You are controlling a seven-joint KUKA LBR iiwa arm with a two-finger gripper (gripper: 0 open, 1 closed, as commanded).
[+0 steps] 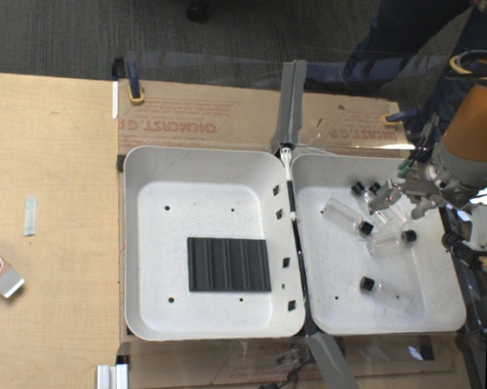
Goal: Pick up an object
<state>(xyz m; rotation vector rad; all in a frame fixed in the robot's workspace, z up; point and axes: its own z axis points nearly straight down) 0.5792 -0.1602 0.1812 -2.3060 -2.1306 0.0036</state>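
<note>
My jaws hang spread and holding nothing over the right bin (431, 319), so I must descend straight on the clear vial (345, 215) just beside them, without pushing it away.

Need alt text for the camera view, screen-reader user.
The grey arm's two-finger hand hangs over the right shallow white bin, among small clear plastic vials with black caps. The left shallow white bin holds a dark ribbed rectangular block.

Ribbed mat (228, 264) in left bin (142, 306), small vials (363, 227) scattered in right bin (431, 319)
</note>
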